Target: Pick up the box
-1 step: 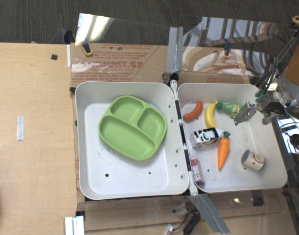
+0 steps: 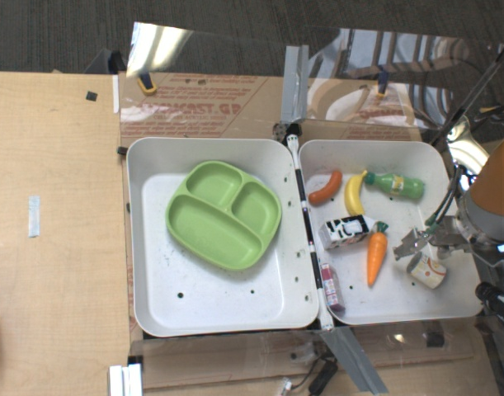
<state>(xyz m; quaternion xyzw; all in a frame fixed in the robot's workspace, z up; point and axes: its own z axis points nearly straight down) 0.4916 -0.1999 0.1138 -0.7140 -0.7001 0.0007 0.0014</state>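
Box (image 2: 346, 231): black-and-white carton in right bin (image 2: 400, 308), between banana (image 2: 354, 193) and carrot (image 2: 375, 256). Gripper (image 2: 417, 249): near bin's right side, beside white cup (image 2: 428, 272); fingers' state cannot be told.

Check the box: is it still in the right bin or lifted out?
In the bin. The box lies on the right bin's floor beside the carrot, apart from the gripper.

Dark grey carpet floor (image 2: 235, 7) across the top, light wooden benchtop (image 2: 54, 221) at left, brown cardboard sheet (image 2: 202, 106) behind the bins, glare patch (image 2: 157, 48) on a shiny panel
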